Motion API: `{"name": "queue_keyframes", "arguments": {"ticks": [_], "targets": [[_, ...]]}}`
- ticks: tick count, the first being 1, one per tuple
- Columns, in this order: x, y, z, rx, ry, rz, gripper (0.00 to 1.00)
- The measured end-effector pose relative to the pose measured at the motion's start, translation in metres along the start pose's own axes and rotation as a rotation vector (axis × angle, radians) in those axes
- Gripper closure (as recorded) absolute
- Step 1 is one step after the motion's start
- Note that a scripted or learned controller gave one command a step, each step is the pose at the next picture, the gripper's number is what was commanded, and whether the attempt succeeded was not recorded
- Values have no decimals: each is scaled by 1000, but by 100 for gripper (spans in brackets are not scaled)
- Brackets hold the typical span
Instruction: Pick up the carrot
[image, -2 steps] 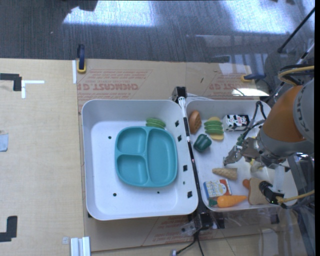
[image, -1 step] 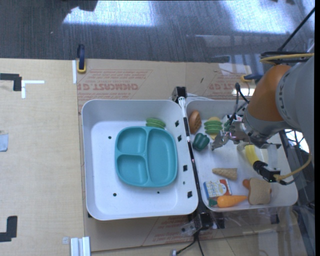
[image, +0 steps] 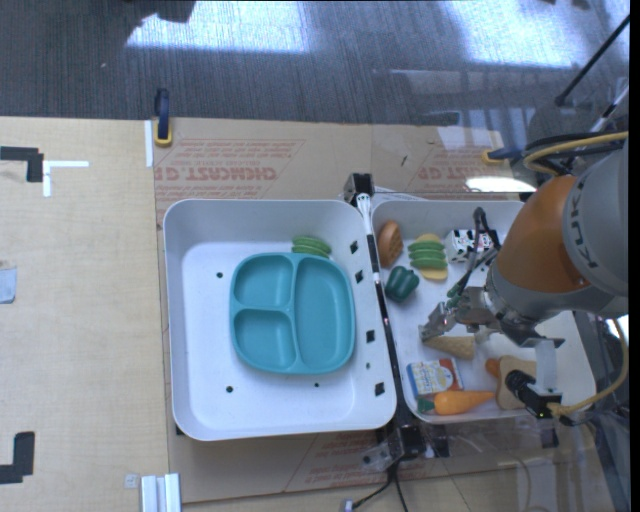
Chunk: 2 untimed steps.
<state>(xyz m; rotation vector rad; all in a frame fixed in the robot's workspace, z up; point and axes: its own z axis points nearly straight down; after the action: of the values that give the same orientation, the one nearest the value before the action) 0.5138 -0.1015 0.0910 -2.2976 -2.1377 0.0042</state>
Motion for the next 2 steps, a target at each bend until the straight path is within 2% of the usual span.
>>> {"name": "queue_keyframes", "arguments": {"ticks": [1,2], "targets": [[-4,76,-1,-3,-2,198,0],[-16,-8,-19,-11,2,503,0]]}}
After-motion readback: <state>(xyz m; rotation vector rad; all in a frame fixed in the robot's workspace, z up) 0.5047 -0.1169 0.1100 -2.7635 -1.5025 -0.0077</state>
